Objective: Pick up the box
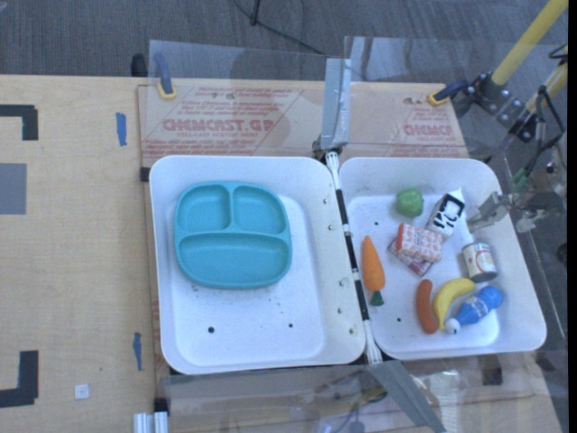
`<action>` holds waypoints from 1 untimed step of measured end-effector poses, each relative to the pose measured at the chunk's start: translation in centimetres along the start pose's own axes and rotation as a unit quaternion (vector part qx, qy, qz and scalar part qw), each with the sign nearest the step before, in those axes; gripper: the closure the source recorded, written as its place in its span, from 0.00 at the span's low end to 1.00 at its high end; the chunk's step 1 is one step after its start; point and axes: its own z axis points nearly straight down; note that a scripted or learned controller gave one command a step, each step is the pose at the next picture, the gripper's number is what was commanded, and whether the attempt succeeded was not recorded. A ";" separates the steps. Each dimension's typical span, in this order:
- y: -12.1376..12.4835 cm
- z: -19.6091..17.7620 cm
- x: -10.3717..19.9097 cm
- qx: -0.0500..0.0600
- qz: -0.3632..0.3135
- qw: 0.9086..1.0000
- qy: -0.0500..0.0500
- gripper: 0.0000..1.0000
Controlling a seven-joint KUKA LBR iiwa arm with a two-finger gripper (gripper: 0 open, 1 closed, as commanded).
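Ringed by carrot (pixel 372 266), green ball (pixel 409 202), carton (pixel 446 213), can (pixel 479 261); pink-and-white box (pixel 416 245), lying flat, centre-right. Gripper (pixel 497 207) state: cannot tell.

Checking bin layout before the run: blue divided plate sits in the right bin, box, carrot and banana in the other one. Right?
Not quite. The camera view shows the blue divided plate in the left bin; the box, carrot and banana lie in the right bin.
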 end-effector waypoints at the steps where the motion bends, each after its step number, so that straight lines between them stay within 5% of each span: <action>1: 4.4 9.0 5.2 0.001 0.090 0.996 0.000 0.00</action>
